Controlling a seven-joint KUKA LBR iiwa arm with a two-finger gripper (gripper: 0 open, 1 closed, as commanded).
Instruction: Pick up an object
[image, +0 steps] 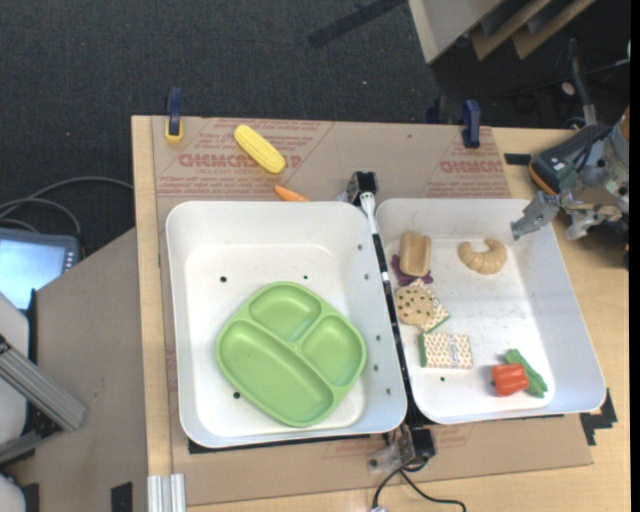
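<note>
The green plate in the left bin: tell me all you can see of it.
The green plate is a rounded, matte, plastic-looking tray split into three compartments, one long and two smaller, all bare. It lies flat and turned at an angle on the floor of the left bin, toward the near right corner. Nothing else touches it.

Lighting even and bright from overhead. White bins (480, 400) slightly overexposed, faint glare. Shadows soft and short beneath the green plate (290, 352). Arm (585, 175) right of the bins slightly blurred.

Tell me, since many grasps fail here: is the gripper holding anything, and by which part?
Nothing is held. The gripper is at the right bin's top edge, with nothing between its fingers; the croissant lies apart from it.
</note>
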